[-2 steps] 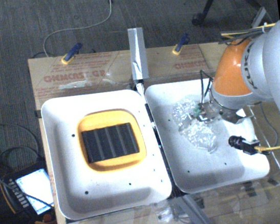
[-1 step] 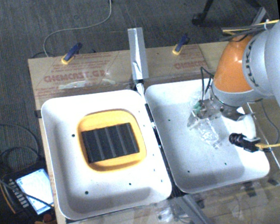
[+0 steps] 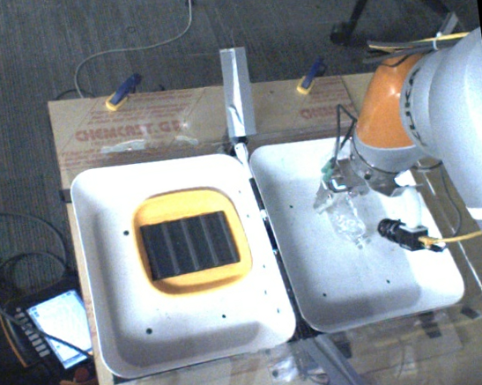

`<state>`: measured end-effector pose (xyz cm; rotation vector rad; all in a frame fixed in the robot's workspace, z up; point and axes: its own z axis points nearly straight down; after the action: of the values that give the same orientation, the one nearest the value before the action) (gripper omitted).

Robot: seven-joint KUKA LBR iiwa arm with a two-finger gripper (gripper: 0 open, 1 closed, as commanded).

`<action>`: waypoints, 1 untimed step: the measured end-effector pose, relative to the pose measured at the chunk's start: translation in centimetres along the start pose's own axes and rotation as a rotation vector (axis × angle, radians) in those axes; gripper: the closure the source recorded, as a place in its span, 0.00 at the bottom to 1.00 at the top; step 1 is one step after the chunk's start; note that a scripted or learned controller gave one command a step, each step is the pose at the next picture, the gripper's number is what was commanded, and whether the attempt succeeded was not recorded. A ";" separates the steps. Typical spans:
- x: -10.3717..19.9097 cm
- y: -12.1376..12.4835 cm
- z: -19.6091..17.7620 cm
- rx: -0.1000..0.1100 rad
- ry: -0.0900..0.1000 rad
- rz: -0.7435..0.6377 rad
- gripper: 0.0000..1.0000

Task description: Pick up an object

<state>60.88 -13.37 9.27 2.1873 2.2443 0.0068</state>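
A yellow-rimmed tray (image 3: 194, 243) with 3 dark ridged slats lies flat in the left bin (image 3: 119, 338).

- The bench (image 3: 169, 122) is topped with a brown cardboard sheet that bears faded red lettering along its far edge.
- Two blue-and-yellow clamps pinch that far edge, one at the left (image 3: 123, 91) and one toward the right (image 3: 311, 75).
- The left white bin (image 3: 102, 278) and the right white bin (image 3: 314, 297) sit side by side on the bench, their inner rims nearly touching.
- A narrow metal upright (image 3: 237, 94) stands at the far edge, in line with the gap between the bins.
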 end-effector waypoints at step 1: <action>0.0 0.0 0.2 -0.004 -0.003 0.000 0.00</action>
<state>60.93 -13.39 9.11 2.1839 2.2408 0.0082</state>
